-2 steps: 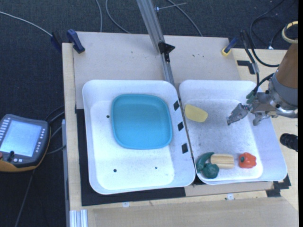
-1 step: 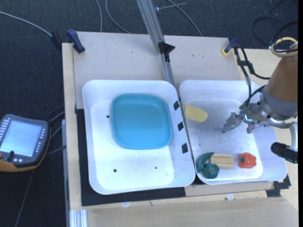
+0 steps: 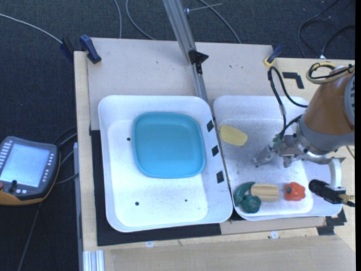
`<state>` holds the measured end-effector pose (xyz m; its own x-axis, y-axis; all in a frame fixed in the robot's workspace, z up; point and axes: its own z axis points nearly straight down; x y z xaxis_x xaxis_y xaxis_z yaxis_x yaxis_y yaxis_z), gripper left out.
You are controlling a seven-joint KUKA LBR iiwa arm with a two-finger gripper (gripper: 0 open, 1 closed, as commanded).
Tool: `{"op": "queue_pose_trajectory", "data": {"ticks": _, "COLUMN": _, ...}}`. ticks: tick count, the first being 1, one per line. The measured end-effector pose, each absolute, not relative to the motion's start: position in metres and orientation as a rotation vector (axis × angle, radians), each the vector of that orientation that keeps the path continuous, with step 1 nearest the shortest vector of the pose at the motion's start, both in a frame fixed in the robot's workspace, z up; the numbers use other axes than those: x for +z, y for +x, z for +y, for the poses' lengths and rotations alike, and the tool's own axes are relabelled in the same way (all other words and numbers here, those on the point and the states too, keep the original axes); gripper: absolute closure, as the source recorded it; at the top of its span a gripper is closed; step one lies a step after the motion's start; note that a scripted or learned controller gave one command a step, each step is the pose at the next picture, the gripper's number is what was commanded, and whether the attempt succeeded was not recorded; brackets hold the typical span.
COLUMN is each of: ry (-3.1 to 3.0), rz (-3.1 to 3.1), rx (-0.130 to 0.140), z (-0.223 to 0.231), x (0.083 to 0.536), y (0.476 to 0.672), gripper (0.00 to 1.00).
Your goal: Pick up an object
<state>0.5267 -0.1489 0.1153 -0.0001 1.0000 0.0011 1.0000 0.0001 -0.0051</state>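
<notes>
My gripper [image 3: 274, 160] hangs over the middle of the right bin [image 3: 256, 109], below the orange-banded wrist [image 3: 327, 112]. Its two grey fingers stand apart, open, with nothing between them. A yellow piece [image 3: 233, 135] lies up and to the left of it. Along the bin's front edge lie a green object [image 3: 247, 197], a tan cylinder [image 3: 265, 192] and a red, tomato-like object [image 3: 293, 191]. The red object is just below and to the right of the gripper.
The left bin [image 3: 113, 151] holds a blue square plate [image 3: 168, 144]. A grey metal post [image 3: 179, 21] slants in from the top, ending between the bins. Black cables [image 3: 276, 95] run by the arm. A handheld pendant [image 3: 25, 168] sits at far left.
</notes>
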Motion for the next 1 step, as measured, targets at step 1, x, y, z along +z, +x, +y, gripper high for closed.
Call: {"op": "queue_pose_trajectory", "data": {"ticks": 1, "ry": -2.221, "rz": -2.222, "rx": -0.001, "z": -0.1491, "x": 0.1286, "y": 0.5283, "gripper": 1.0}}
